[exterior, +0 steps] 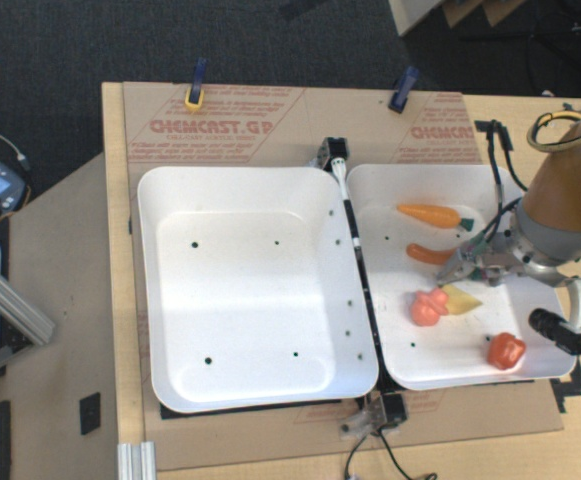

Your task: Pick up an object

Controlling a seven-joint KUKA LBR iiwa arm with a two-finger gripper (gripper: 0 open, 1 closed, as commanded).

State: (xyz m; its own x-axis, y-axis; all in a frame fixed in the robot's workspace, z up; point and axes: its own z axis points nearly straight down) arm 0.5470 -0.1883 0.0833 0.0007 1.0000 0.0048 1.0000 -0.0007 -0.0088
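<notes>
Two white bins sit side by side on the worktop (270, 118), which is covered with a brown cardboard sheet printed in red lettering. The left bin (170, 208) shows just a few dark dots on its floor. The right bin (390, 193) has all the stuff in it. Up near its far side we see a toy carrot (430, 214), orange with a green tip pointing right. Just below that lies a smaller orange piece (428, 254), curved like a sausage or chili, hard to say which. Lower down there's a pink lumpy item (428, 308) touching a pale yellow wedge (462, 301) on its right. Near the bin's front right corner sits a red pepper-looking thing (506, 350).

The arm (560, 203) comes in from the right with its orange band over the bin's right edge. The pincer (475, 265) is down low in the right bin, right between the smaller orange piece and the pale yellow wedge, very close to both. We honestly can't tell whether it's spread or closed or gripping anything, it's too small and cluttered there.

A yellow-and-blue clamp (196, 92) and a blue clamp (404, 88) pin the cardboard's far edge.
</notes>
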